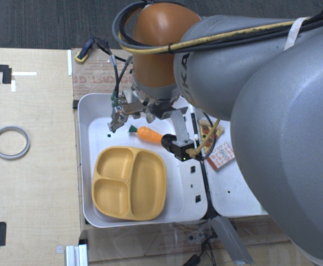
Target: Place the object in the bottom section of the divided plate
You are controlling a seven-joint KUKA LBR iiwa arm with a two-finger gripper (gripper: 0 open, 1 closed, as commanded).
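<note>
The gripper [129, 115] hangs over the far part of the left white bin [86, 148]; whether it is open or closed cannot be told from this angle. Just to its right and slightly nearer lies a small orange toy carrot with a green top [147, 134], resting on the bin floor and apart from the gripper. Near of the carrot sits a yellow plastic divided plate [130, 183], with two small sections on its left and one long section on its right. A red and white packet [221, 155] lies in the right bin. On the table [34, 204] to the left rests a grey tape ring [10, 142].
</note>
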